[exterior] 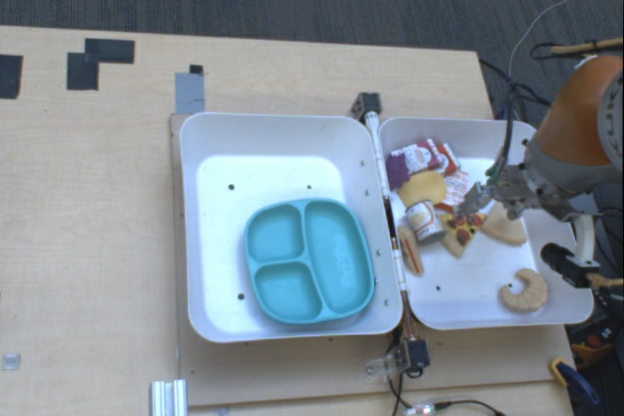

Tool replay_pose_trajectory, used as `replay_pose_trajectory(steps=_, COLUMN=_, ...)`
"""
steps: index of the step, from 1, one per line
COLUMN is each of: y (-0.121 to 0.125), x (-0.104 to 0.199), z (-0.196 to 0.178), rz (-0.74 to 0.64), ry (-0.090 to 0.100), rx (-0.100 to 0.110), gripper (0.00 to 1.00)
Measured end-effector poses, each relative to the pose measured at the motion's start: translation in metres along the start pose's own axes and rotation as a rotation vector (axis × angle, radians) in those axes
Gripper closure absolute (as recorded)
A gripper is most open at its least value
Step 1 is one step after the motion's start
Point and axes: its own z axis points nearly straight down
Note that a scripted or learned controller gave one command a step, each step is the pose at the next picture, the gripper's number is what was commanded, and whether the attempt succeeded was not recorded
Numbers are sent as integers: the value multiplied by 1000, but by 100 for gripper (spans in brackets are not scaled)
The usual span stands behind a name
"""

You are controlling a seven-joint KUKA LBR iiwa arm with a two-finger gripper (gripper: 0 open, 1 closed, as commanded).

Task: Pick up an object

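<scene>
The right bin (475,305) holds a heap of toy food. In it are a purple packet (414,159), a yellow piece (426,187), a small can (421,221), a hot dog (410,254) and a pizza-like slice (456,237). A beige flat piece (505,228) and a croissant (524,291) lie further right. My gripper (477,201) reaches in from the right and hangs low over the heap, just right of the yellow piece and above the slice. I see nothing held in it.
The left bin (191,209) holds a blue divided plate (309,260). A ridge (383,200) separates the two bins. Cables and a yellow-handled tool lie off the bench at the right.
</scene>
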Motion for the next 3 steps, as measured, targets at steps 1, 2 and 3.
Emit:
replay_pose_trajectory(steps=1, y=1, x=1, z=-10, rz=-2, ry=0, rx=-1, gripper=100)
replay_pose_trajectory(steps=2, y=1, x=1, z=-9, rz=-2, ry=1, rx=-1, gripper=0)
replay_pose_trajectory(steps=3, y=-9, x=14, z=22, rz=4, ry=-10, rx=-19, gripper=0)
